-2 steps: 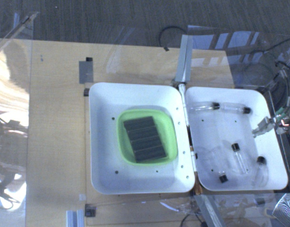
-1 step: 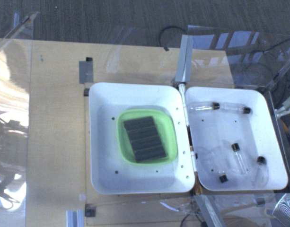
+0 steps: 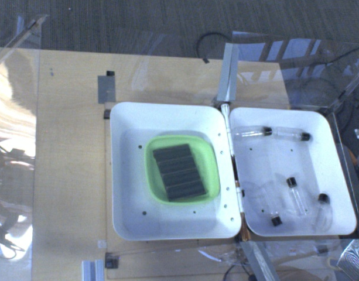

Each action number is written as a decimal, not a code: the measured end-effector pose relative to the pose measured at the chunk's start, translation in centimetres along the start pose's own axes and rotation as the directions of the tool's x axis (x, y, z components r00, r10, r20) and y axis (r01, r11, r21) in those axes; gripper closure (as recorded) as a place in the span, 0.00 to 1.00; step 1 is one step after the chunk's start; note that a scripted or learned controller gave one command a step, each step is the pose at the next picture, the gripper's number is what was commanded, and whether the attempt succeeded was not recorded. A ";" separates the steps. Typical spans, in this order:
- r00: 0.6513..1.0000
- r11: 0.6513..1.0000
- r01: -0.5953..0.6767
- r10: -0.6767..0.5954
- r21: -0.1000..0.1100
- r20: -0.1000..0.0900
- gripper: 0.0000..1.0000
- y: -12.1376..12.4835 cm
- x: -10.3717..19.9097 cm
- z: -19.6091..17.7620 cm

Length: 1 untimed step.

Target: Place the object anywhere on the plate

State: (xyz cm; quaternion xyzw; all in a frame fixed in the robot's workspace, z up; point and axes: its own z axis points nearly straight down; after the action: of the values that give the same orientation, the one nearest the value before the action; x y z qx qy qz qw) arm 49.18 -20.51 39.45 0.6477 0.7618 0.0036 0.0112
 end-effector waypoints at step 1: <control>1.000 1.000 0.000 0.000 0.000 0.000 0.00 0.0 0.0 0.0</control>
State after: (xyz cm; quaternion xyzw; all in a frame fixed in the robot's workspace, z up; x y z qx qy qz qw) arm 49.18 -20.50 39.45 0.6477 0.7618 0.0035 0.0111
